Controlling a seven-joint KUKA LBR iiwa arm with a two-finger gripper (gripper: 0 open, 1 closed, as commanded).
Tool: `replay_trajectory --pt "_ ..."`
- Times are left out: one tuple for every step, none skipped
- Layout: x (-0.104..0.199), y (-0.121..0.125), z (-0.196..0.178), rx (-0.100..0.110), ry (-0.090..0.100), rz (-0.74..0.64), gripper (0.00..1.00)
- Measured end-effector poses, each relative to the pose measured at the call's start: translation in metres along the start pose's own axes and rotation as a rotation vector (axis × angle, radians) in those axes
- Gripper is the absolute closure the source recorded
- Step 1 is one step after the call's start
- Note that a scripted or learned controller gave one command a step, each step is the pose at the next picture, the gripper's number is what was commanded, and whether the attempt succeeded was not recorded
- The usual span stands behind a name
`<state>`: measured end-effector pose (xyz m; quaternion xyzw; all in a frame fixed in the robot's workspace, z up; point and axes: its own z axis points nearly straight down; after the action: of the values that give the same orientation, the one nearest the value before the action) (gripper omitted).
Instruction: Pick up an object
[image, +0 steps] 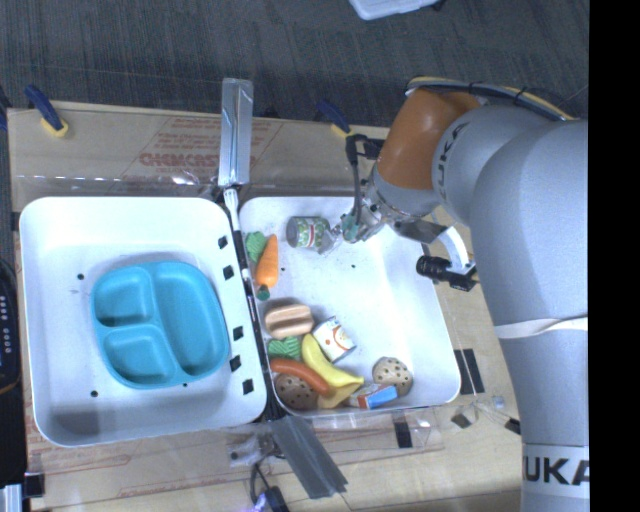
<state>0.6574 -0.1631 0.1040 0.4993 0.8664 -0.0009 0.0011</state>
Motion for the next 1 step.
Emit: replay_trajectory --pt "0.0 0.0009 -0.0005 -0.001 -0.001 -0.001 0.0"
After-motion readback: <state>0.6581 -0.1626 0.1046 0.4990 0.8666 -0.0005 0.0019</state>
